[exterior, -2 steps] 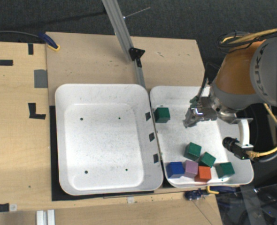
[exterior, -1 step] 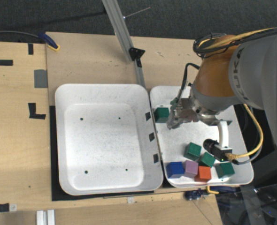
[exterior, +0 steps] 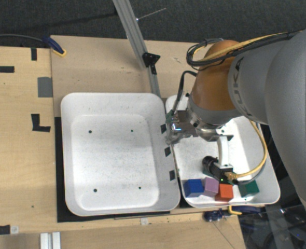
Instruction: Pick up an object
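Grey arm (exterior: 277, 82) hangs over right bin's (exterior: 273, 191) middle, jaws' opening cannot be told; blue block (exterior: 193, 187) sits against its near wall, camera-ward of jaws.

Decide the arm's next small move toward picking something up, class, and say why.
Probably a short shift toward the near edge of the right bin, bringing the wrist over the blocks. The blue block, purple block, orange block and green block sit clustered along that edge, while the arm's wrist hangs further back, over the bin's middle.
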`<action>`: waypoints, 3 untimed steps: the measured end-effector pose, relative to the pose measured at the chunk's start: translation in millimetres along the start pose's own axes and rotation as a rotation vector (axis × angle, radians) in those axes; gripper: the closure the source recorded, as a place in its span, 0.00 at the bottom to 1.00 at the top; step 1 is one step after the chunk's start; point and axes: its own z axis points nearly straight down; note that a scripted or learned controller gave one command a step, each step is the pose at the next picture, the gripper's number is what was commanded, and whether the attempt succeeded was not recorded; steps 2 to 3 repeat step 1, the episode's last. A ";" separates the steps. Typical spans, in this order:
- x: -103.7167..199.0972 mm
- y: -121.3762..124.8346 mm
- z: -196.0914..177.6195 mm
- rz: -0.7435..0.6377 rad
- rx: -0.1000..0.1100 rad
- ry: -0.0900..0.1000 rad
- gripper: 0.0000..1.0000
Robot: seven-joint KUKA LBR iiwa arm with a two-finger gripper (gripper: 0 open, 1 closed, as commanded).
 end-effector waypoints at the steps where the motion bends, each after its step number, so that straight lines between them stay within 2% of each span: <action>1: 48.4 4.5 0.6 0.000 -0.001 -0.001 1.00; 3: 48.4 4.5 0.6 0.000 -0.001 -0.001 1.00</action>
